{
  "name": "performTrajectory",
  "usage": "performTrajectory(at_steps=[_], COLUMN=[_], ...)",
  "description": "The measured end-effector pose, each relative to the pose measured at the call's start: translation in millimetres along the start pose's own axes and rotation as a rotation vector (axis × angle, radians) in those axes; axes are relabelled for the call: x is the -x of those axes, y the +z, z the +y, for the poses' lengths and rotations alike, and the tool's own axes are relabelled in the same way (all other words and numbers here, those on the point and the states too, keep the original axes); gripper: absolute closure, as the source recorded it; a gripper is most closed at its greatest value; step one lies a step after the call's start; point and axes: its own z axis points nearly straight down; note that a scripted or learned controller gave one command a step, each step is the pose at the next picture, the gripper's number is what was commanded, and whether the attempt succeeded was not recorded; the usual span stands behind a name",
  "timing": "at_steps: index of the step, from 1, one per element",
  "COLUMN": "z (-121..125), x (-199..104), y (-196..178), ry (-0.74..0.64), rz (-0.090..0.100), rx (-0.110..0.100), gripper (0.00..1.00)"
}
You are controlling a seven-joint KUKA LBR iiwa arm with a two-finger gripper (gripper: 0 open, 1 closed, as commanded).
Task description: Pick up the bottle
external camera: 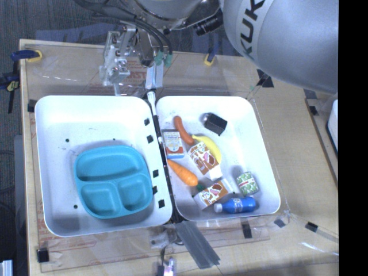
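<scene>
**Blue bottle at right bin's near edge, arm high above**

Lying on its side: a small blue bottle (237, 205) with a white cap pointing toward the left bin (52, 119) and a pale label patch around the middle. Resting in the right bin (261, 148), against that bin's near wall, just beside a brown-and-white carton (210, 194) and close below a green-patterned can (247, 183). Farther up the same bin from the bottle: an orange carrot (183, 173), a tall printed carton (204, 160), a banana (209, 146), a small milk carton (173, 143), a sausage (183, 130) and a black block (214, 123).

Well apart from the bottle, beyond the bins' far rims: the end effector (133, 62), hanging over the counter (287, 125) near the seam between the bins. Fingers lost in metal clutter and cabling; spread or pressed together, impossible to tell. Nothing seen between them. Large grey arm housing looming above the right bin's far corner.

A blue divided tray (112, 180) sitting in the left bin.
</scene>
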Motion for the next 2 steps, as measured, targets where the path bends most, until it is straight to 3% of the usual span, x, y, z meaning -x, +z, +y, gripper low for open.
performTrajectory(at_steps=[1,2], z=[10.4,18.9], x=[19.0,19.4], y=[-0.4,-1.4], ry=[0.486,-0.529], rz=[-0.003,-0.009], rx=[0.001,0.0], gripper=[1.0,1.0])
